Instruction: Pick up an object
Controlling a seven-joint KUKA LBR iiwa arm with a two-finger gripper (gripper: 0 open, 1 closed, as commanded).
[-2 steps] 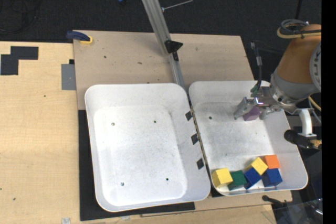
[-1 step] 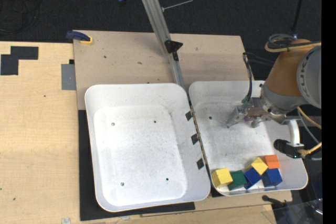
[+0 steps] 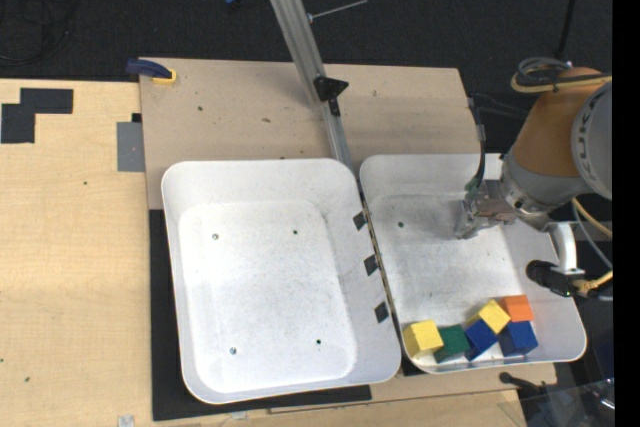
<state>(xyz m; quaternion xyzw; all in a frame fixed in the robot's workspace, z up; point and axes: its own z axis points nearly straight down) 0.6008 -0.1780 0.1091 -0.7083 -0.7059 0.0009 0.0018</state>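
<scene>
The task looks hardly begun. The hand (image 3: 470, 223) hangs low over the bare upper part of the right bin (image 3: 430, 185), and whether it is apart or together cannot be told; nothing is seen in it. The blocks (image 3: 478, 328) lie clustered at the bin's near edge, well apart from the hand. Reaching, grasping and lifting remain.

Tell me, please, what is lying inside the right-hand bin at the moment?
In the right bin, a cluster sits at the near edge: two yellow blocks, a green block, two blue blocks and an orange block. Anything beneath the gripper is hidden.
</scene>
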